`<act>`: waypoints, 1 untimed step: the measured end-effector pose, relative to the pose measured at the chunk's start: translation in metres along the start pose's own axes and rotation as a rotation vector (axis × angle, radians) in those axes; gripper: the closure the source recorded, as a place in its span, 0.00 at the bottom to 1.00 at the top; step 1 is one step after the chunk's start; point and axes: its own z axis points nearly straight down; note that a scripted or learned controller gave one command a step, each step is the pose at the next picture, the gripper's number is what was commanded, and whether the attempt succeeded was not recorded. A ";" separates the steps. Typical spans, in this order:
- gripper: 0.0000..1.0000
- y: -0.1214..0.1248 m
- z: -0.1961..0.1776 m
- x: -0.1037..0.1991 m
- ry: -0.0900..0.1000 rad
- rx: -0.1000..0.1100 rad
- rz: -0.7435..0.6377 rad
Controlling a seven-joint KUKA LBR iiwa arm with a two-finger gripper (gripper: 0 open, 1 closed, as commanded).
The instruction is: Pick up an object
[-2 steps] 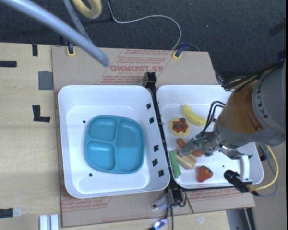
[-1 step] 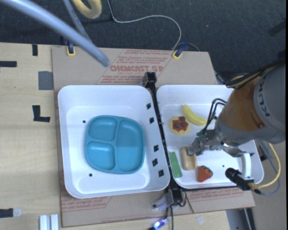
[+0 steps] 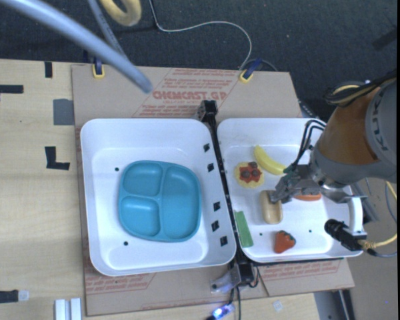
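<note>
The tan bread-like toy [image 3: 272,211] lies in the middle of the right bin [image 3: 253,129], directly under the gripper [image 3: 283,193], whose opening I cannot tell from this angle. It looks like light, stiff plastic, probably smooth, so a grip across its narrow sides seems safest. The small tart [image 3: 249,174] and banana [image 3: 269,159] sit close behind it, a strawberry [image 3: 284,241] in front, a green stick [image 3: 243,228] by the centre divider; the clearest room is straight upward
</note>
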 end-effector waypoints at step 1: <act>1.00 0.002 -0.063 0.002 0.000 -0.002 0.000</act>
